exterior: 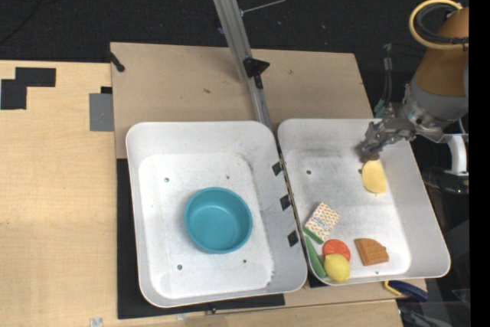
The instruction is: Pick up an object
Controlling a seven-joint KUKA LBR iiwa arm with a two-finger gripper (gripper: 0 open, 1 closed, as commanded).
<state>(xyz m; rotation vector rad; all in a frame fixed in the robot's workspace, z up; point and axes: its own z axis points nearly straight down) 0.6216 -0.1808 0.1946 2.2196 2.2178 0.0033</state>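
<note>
My gripper (pixel 374 146) hangs over the upper right part of the right bin (pixel 337 149), on the grey arm with its orange band (pixel 452 27). Directly below its tip is a pale yellow rounded object (pixel 374 178), very close to the gripper or touching it; I cannot tell which. Near the bin's front edge lie a checkered waffle-like piece (pixel 322 220), a red tomato (pixel 335 248), a yellow lemon (pixel 337 267), a green strip (pixel 314 256) and a brown toast slice (pixel 370 250).
A teal bowl (pixel 218 220) sits in the left bin (pixel 153 157). A slanted metal rail (pixel 233 19) runs from the top of the view down to the gap between the bins. Black clips (pixel 285 201) line the divide between them.
</note>
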